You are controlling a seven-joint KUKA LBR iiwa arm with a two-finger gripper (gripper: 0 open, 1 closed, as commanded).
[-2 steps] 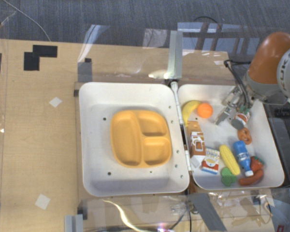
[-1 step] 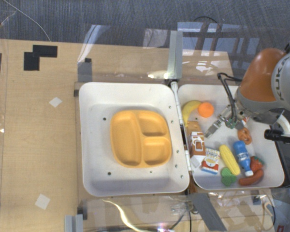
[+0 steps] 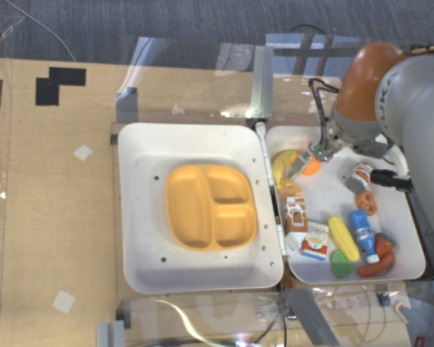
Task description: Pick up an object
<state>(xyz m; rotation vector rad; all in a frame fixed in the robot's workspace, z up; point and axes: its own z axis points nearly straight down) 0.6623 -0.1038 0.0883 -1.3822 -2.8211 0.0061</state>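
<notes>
My gripper (image 3: 306, 161) is down in the right bin (image 3: 412, 226), at its upper left part. Its tip lies between a yellow banana-like piece (image 3: 282, 163) on the left and a small orange ball (image 3: 312, 168) on the right, close against both. Whether anything is held cannot be made out. Lower in the bin lie a brown and white carton (image 3: 295, 215), a small red and white box (image 3: 316, 241), a corn cob (image 3: 343, 238) and a blue bottle (image 3: 362, 230). The grey arm with its orange band (image 3: 362, 82) reaches in from the upper right.
The left bin (image 3: 141, 266) holds a yellow divided tray (image 3: 210, 207). In the right bin there are also a tin can (image 3: 360, 176), a pretzel-like piece (image 3: 367, 203), a green piece (image 3: 340, 265) and a red sausage (image 3: 375, 268). A metal divider (image 3: 271, 194) separates the bins.
</notes>
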